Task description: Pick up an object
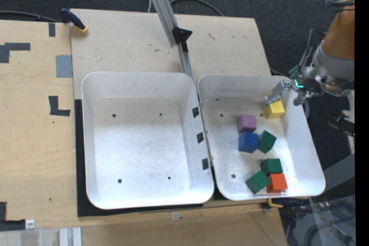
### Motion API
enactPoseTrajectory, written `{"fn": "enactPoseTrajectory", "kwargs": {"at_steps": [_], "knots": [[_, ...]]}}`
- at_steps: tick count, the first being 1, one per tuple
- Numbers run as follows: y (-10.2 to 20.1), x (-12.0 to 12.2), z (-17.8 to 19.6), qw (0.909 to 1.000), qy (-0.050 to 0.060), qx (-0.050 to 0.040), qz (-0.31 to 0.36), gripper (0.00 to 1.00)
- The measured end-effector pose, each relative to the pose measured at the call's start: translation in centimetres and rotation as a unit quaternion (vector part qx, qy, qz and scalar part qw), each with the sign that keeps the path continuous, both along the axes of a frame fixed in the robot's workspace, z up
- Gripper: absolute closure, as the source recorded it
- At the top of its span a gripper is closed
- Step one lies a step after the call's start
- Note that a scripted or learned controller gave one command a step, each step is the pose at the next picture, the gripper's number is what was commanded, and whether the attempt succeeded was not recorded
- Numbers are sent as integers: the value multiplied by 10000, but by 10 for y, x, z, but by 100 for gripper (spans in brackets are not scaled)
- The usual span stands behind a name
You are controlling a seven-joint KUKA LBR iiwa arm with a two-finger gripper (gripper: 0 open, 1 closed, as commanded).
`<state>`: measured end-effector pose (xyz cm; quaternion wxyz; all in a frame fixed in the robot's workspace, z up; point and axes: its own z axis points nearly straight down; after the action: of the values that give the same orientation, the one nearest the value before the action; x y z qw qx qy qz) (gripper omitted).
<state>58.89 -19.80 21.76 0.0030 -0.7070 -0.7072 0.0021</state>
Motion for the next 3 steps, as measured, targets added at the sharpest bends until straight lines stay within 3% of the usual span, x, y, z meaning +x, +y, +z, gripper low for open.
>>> {"fn": "enactPoseTrajectory", "kwargs": {"at_steps": [1,2,3], "knots": [[0,1,2,10000,-15,-7,7,0],[-5,5,-62,10000,16,0,1,0],[-4,13,-99,9999,-120,-41,6,0]]}}
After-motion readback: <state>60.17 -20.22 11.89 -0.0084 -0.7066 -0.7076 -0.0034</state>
